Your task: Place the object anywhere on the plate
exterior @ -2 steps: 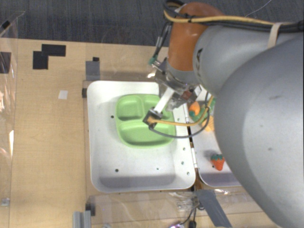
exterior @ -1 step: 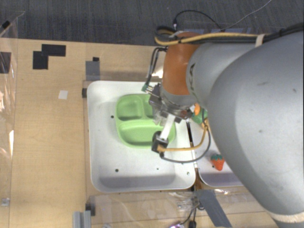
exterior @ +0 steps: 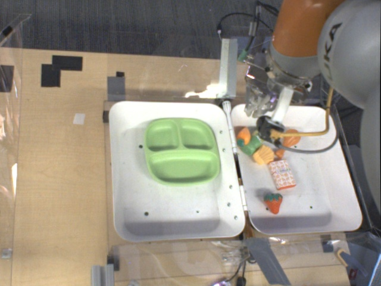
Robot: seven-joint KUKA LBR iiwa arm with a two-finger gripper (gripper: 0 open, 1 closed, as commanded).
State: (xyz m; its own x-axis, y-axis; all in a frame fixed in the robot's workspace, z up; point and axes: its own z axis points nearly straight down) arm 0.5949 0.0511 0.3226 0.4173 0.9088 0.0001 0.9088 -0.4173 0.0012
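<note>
A green divided plate [exterior: 181, 150] lies in the middle of the left bin [exterior: 128, 219]. My gripper [exterior: 257, 105] hangs over the back left corner of the right bin [exterior: 339, 207], just behind a cluster of toy foods. That cluster holds an orange piece [exterior: 243, 135], a green piece [exterior: 253, 143], a yellow-orange block [exterior: 263, 155] and another orange piece [exterior: 292, 140]. Nearer the front lie a pink-and-white patterned box [exterior: 281, 174] and a strawberry [exterior: 274, 202]. I see nothing held in the gripper.
The raised wall between the two bins [exterior: 234, 159] runs between the plate and the toys. A grey upright post [exterior: 228, 64] stands behind that wall. The big grey arm body [exterior: 351, 46] looms over the right bin's back right.
</note>
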